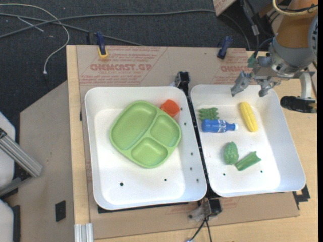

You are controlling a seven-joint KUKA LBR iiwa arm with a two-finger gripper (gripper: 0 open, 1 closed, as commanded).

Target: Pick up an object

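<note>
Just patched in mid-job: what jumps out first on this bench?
The big lime-green divided plastic plate dominates the left white bin, with a small orange object touching its far edge. In the right white bin lie a yellow corn cob, a blue bottle and green toy vegetables. The open two-finger gripper hovers over that bin's far edge.

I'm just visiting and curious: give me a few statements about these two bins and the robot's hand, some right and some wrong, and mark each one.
1. The green plate lies in the left bin. True.
2. The hand holds the yellow corn. False: it hangs open above the right bin's far edge, with nothing between its fingers.
3. The blue bottle lies on its side. True.
4. The orange piece sits in the right bin. False: left bin, beside the plate.
</note>
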